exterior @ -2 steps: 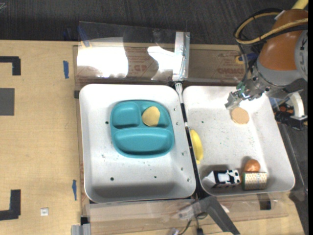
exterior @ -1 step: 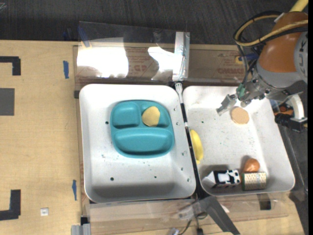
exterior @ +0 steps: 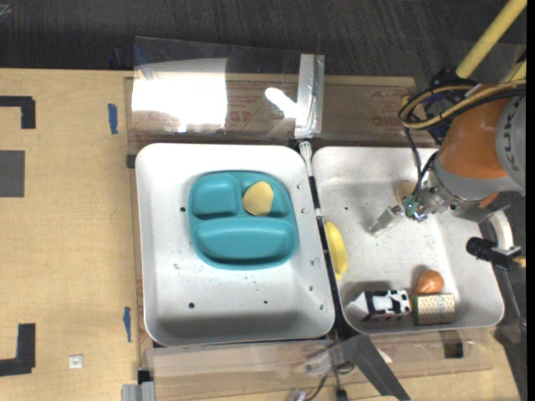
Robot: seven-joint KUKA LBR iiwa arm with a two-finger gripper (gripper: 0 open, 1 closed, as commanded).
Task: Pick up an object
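Gripper [exterior: 386,220] low over right bin [exterior: 368,170], fingers slightly apart, nothing between them. Banana [exterior: 336,247] against that bin's left wall; toy truck [exterior: 387,303], orange ball [exterior: 429,281] and patterned roll [exterior: 435,307] along its front. Yellow ball [exterior: 258,197] in teal tray [exterior: 242,239], left bin [exterior: 167,249].

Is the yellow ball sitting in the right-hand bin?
No. The yellow ball lies in the teal tray's upper right compartment, in the left bin.
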